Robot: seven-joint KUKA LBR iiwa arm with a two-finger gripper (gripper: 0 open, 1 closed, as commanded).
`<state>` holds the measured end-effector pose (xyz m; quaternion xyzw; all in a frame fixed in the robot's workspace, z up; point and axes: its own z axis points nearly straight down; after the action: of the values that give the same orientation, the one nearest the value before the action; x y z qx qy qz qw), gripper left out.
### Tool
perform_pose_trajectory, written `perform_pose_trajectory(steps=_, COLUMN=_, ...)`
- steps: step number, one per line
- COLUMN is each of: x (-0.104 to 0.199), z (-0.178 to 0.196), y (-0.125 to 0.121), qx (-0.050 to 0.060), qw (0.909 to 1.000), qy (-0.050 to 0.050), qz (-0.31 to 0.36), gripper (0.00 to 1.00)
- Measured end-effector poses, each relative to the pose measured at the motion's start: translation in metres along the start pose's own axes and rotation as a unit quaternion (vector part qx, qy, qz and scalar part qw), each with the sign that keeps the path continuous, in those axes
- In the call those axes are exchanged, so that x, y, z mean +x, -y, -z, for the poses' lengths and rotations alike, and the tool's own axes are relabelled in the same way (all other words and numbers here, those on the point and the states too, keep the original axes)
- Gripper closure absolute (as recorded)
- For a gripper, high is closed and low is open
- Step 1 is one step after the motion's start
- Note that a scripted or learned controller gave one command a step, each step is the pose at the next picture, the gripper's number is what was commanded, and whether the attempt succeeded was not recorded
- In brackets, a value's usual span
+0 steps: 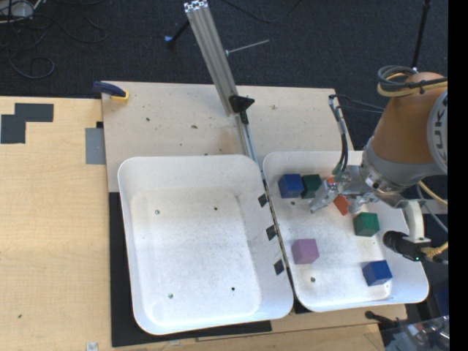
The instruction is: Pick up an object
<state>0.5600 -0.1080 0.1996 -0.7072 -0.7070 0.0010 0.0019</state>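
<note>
On a pale wooden bench (183, 123), in the right bin (409, 291): tool (327, 196) low among scattered blocks beside a dark green cube (312, 184), placed for a grab; grip state impossible to tell.

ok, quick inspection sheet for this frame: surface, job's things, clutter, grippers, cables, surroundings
Surface: pale wooden bench bearing a left bin and a right bin, both shallow and white.
Job's things: all in the right bin: blue cube, dark green block, orange-red block, green cube, purple cube, second blue cube.
Clutter: blue and yellow clamp at the bench's far left corner.
Grippers: gripper low over the right bin between the dark green and orange-red blocks; grasp not discernible.
Cables: hose along the arm; loose leads on the floor.
Surroundings: dark carpet, slanted aluminium strut.
</note>
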Motion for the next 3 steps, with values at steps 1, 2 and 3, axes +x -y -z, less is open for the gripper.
perform_pose_trajectory(steps=1, x=-0.001, z=0.000, y=0.000, qx=-0.001, qw=1.0000, qy=0.000, qz=-0.002, gripper=0.00)
perform_pose_trajectory(steps=2, x=-0.002, z=-0.062, y=0.008, qx=0.003, qw=1.0000, qy=0.000, qz=0.000, gripper=0.00)
perform_pose_trajectory(steps=3, x=-0.002, z=-0.107, y=0.007, qx=-0.001, qw=1.0000, qy=0.000, qz=-0.001, gripper=0.00)
